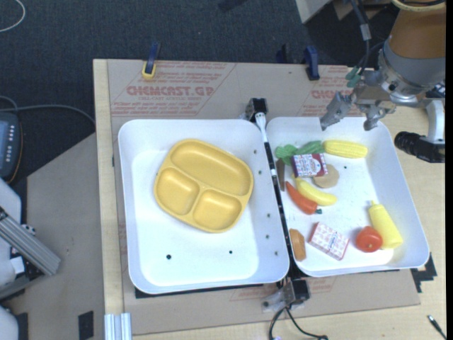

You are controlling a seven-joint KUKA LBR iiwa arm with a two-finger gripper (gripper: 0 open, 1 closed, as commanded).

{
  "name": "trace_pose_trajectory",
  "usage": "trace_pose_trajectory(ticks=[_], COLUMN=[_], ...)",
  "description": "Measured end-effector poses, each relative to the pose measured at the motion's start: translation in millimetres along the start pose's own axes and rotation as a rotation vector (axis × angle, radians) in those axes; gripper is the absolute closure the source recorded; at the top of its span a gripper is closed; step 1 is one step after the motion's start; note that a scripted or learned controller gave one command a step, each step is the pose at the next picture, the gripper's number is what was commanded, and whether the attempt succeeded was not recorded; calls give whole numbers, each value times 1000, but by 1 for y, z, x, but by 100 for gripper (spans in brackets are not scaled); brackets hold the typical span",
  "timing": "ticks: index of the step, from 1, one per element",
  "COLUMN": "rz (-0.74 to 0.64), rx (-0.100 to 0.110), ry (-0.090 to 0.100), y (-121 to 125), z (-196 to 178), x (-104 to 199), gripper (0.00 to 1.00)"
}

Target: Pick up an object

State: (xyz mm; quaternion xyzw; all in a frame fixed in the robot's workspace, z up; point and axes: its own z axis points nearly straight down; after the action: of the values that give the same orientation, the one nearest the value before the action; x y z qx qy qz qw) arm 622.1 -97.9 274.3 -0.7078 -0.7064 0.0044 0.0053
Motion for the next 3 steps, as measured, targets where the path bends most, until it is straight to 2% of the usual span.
trace_pose_trajectory(ticks=[1,2,3], rz=[-2,-1,-1], rx=[-13,-9,-8], ry=[-1,-1,0], y=[2,11,7], z=[-7,45,89], x=[0,-5,-4], gripper=[0,0,0])
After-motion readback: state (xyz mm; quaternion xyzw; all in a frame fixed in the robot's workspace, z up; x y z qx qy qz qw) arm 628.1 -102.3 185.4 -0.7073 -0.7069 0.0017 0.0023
